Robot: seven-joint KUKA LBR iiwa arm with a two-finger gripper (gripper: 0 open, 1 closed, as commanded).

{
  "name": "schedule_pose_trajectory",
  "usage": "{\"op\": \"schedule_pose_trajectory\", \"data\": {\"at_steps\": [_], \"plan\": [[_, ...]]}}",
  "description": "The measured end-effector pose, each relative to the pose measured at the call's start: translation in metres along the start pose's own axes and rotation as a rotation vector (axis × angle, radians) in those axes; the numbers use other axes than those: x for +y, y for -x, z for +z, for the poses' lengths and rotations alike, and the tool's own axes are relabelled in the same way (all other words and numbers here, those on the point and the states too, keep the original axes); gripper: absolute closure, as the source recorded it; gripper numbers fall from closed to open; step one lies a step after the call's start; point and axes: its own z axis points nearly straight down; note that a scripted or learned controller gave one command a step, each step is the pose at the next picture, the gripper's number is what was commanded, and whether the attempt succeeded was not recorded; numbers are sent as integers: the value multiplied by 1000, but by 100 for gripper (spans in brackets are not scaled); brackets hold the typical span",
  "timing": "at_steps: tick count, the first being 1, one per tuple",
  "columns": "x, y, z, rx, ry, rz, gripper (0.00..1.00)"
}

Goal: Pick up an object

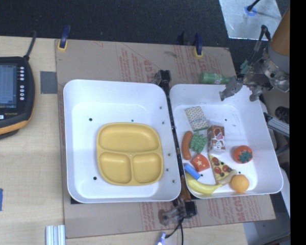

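The right bin [255,121] holds several toy foods. Among them are a patterned box [196,117], a sausage [187,144], a green leafy piece [197,142] and a brown carton [216,138]. A tomato [242,154], a red piece [200,162], a pizza slice [222,170], an orange [239,183], a banana [203,187] and a small blue piece [192,171] lie nearer the front. My gripper [242,92] hangs over the bin's far right corner, open, with nothing between its fingers. It is well apart from the food.
The left bin [81,101] carries a yellow divided tray [129,153]. A green object [212,78] lies on the cardboard just behind the right bin. A teach pendant [7,93] rests at the far left of the bench. Clamps sit along the cardboard's back edge.
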Motion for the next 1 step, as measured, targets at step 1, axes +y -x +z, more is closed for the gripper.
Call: {"op": "schedule_pose_trajectory", "data": {"at_steps": [1], "plan": [[-27, -4, 96, 0, -2, -1, 0]]}}
